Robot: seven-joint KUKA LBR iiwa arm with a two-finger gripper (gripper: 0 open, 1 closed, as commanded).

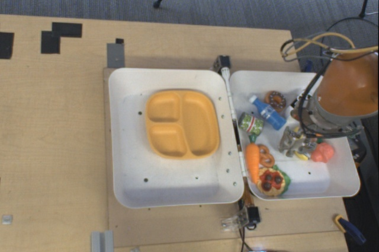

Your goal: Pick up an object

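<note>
Step in hand: we judge this as the reach-and-grasp stage, with the claw [298,144] low in the right bin [343,185] and nothing lifted that we can see.
Claw: we cannot tell how it stands; the arm's orange band [349,88] and grey wrist cover much of it.
Likely target: a pink lump [323,152] just beside the claw, with something small and yellow [302,156] under it.
Right bin: we also see a blue bottle [267,112], a green can [251,124], a brown ring-shaped piece [276,99], a carrot [253,162], a pretzel [266,156] and a round piece with red dots [273,181].
Left bin [127,185]: it holds a yellow divided tray [180,123].
Next move: we think the claw needs to close on one thing, then rise straight up, keeping off the neighbours.
Table [53,144]: it carries both bins.
</note>
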